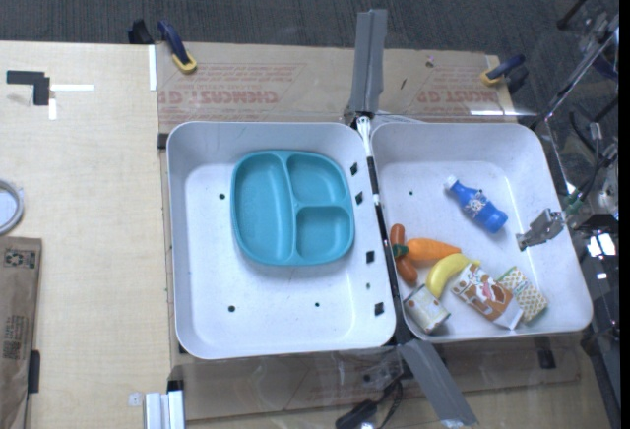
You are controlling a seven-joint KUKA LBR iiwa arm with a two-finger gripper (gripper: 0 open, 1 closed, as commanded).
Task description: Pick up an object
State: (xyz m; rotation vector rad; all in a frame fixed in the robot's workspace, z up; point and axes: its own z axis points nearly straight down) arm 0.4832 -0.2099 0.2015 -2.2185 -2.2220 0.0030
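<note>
Nearest the camera, low in the right bin (551,171), sits the clutter: a small grey-brown box (426,309) at the front, and beside it a printed snack carton (484,297) with a green-patterned packet (525,294) touching its right side. That's three packaged items, all light by the look of them; the carton should be stiff enough to pinch across its short sides, while the packet looks soft and may crumple.

Just behind them, one yellow banana (447,272), one orange carrot (431,249) and one small red-orange piece (401,255) lie bunched together, touching. Likely toy food, light and smooth, so slippery on the curves; the carrot's thick middle seems the safest hold.

Further back, standing apart from the pile, one blue bottle (475,205) lies on its side. It's the easiest target, I'd say: isolated, rigid, graspable across its body, though it could roll.

The hand (540,228) hovers at the right wall of that bin, near the bottle, gripping nothing; whether it's wide or narrow I cannot tell.

Over in the left bin (187,250), one teal divided plate (292,208) with three compartments. Both bins rest on the surface (79,171).
</note>
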